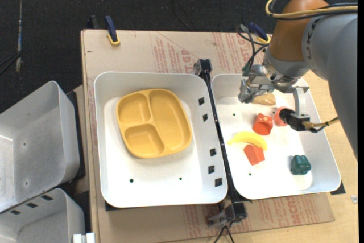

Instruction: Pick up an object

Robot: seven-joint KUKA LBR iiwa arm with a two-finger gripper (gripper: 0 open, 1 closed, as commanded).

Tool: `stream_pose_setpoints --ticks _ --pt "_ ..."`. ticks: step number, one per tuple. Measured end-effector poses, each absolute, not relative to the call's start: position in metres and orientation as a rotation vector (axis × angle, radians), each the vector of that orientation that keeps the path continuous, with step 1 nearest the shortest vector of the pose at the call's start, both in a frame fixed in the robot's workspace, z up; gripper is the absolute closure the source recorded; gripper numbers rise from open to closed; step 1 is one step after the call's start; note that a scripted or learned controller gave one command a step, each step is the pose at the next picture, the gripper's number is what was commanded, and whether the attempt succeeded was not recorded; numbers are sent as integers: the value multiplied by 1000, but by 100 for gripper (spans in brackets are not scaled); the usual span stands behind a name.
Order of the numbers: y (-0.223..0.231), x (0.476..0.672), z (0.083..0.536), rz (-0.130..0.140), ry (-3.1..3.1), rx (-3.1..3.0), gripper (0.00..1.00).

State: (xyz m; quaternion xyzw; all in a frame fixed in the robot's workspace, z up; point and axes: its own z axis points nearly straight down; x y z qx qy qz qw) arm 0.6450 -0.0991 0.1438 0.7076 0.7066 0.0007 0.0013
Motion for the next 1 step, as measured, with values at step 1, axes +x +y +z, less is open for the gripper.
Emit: stream_pose_setpoints --ticks 1 --pt "-100 645 186 4 2219 2219 100"
